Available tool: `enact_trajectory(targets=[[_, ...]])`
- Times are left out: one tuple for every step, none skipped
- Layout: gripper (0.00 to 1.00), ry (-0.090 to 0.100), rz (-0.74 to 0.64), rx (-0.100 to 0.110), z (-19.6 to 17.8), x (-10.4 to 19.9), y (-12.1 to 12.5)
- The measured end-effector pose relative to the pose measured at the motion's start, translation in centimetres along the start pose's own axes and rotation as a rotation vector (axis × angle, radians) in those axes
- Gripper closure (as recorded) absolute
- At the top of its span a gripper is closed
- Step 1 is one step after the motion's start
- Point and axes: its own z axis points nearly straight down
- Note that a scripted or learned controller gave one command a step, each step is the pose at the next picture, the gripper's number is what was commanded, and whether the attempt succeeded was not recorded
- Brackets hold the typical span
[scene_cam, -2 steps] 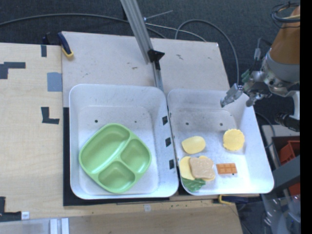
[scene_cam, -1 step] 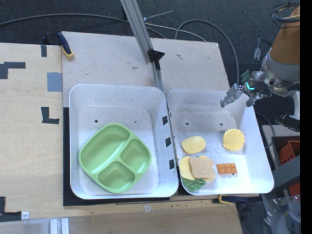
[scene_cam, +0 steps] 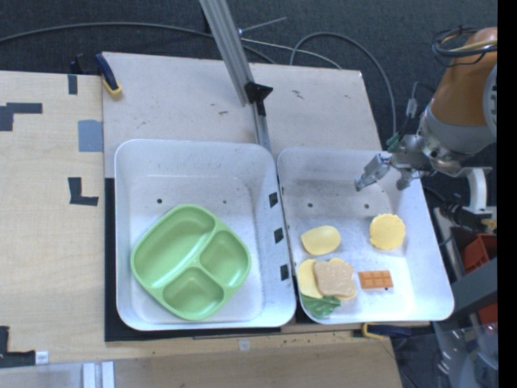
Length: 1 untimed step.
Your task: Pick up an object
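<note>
- the arm (scene_cam: pixel 464 95) reaches in from the right over the right bin (scene_cam: pixel 323 168), likely lining up a pick
- left bin (scene_cam: pixel 194 156) holds a green tray (scene_cam: pixel 191 260), well apart from the food
- gripper (scene_cam: pixel 388 170), fingers apart and holding nothing, hangs above the yellow disc (scene_cam: pixel 387 232)
- nearby lie a pale slice (scene_cam: pixel 321 239), bread (scene_cam: pixel 334 279) stacked on a leaf (scene_cam: pixel 321 305), and a small cracker (scene_cam: pixel 375 280)

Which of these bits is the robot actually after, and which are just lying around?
For the job:
end effector
yellow round piece
pale yellow oval
toast slice
orange wafer
right bin

Just lying about:
green divided plate
left bin
yellow-handled clamp
cables
</note>
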Motion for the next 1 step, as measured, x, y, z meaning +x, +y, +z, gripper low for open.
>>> enact_trajectory(targets=[[0.00, 0.001, 0.000, 0.001, 4.82, 0.77, 0.39]])
